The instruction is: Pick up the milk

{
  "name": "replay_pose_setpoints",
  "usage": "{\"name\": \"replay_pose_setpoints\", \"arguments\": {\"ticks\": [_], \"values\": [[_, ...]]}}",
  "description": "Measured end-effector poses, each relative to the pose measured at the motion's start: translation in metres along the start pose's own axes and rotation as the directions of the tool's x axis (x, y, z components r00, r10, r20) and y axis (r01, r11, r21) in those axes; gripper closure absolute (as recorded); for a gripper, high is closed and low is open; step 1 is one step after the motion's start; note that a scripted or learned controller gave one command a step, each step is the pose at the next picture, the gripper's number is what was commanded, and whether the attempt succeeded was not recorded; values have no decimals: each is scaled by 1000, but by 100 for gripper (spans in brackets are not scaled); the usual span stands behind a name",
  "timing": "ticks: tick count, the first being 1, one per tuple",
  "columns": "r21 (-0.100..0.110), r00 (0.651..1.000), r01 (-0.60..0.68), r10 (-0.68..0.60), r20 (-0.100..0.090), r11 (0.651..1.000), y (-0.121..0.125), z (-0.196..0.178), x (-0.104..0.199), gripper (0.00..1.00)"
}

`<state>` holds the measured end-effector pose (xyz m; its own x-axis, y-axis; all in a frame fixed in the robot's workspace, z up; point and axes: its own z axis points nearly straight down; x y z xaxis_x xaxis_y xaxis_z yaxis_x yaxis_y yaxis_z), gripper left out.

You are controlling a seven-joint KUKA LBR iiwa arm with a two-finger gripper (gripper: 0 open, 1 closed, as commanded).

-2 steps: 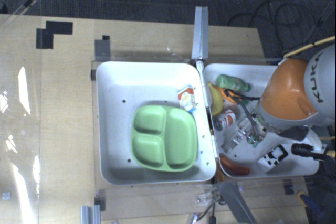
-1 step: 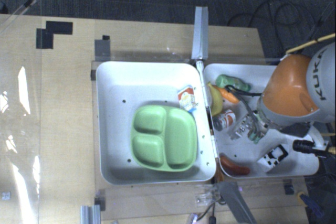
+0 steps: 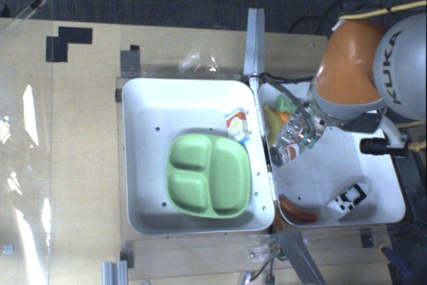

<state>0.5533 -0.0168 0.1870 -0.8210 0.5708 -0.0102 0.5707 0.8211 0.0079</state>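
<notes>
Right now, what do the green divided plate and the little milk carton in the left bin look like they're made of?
The green plate looks like moulded plastic with a matte finish: uniform colour, soft rounded compartment edges, no sharp glare. The milk carton looks like printed card or a plastic toy copy; its white faces carry red and blue print, too small to settle which.

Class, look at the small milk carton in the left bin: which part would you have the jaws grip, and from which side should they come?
The milk carton seems to lie flat, just off the upper right corner of the green divided plate and close to the left bin's right wall. Probably come from straight above and close across its narrow width; a side approach looks blocked by wall and plate.
</notes>
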Motion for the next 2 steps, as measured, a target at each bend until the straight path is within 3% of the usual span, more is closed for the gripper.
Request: {"name": "replay_pose_setpoints", "arguments": {"ticks": [1, 2], "values": [[0, 1000, 0, 0, 0, 1000, 0, 0, 0, 0], [3, 969, 247, -247, -4, 969, -86, 22, -3, 0]]}}
